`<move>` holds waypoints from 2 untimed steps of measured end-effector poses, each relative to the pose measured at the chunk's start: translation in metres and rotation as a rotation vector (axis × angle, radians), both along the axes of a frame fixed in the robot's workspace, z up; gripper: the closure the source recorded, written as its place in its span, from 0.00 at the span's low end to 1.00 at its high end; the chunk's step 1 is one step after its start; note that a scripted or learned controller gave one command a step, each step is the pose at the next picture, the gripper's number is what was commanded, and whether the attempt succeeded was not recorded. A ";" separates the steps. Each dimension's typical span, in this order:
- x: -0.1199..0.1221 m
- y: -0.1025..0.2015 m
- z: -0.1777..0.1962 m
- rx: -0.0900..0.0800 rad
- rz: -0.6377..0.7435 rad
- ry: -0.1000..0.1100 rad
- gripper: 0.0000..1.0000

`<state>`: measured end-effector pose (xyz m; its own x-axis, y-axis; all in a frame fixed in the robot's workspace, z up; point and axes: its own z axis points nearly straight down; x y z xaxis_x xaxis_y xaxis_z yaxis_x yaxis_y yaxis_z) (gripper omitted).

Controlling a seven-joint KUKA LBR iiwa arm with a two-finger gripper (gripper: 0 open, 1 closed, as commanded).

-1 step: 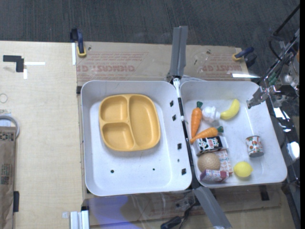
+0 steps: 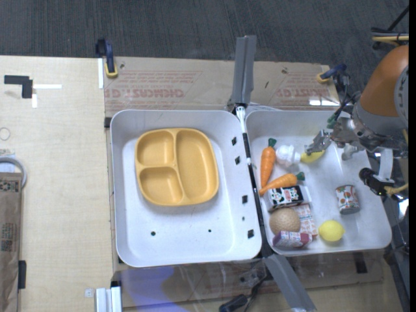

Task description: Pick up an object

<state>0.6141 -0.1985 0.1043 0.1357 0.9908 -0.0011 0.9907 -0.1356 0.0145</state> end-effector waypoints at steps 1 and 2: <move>0.013 -0.003 -0.010 0.005 -0.020 0.009 0.00; 0.012 -0.004 -0.001 0.003 -0.018 0.011 1.00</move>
